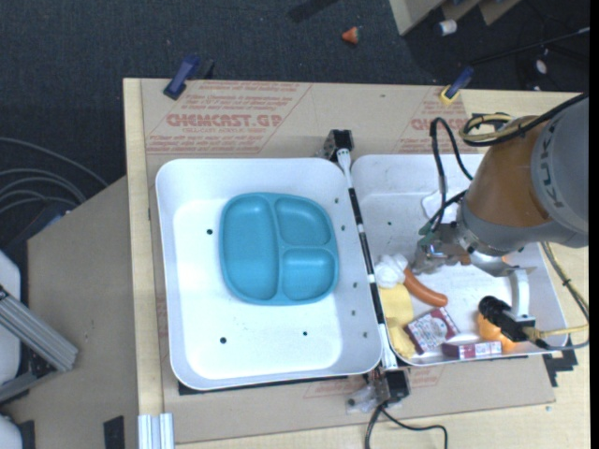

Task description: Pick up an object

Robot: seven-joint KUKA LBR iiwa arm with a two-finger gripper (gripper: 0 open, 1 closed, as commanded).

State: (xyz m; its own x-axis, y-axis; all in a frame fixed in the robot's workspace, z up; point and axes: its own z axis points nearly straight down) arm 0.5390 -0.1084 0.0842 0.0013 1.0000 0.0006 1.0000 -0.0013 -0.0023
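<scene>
Two bins, hand low over the right one

Hand sits in the right bin, at the near-left part by the divider. Sausage lies just below and a touch left of it, long axis slanting from upper left to lower right; apart or touching, cannot tell. Whether the hand is released or clenched cannot be made out (wrist body covers it). Blue divided plate rests in the left bin. Yellow piece beside the sausage
</scene>
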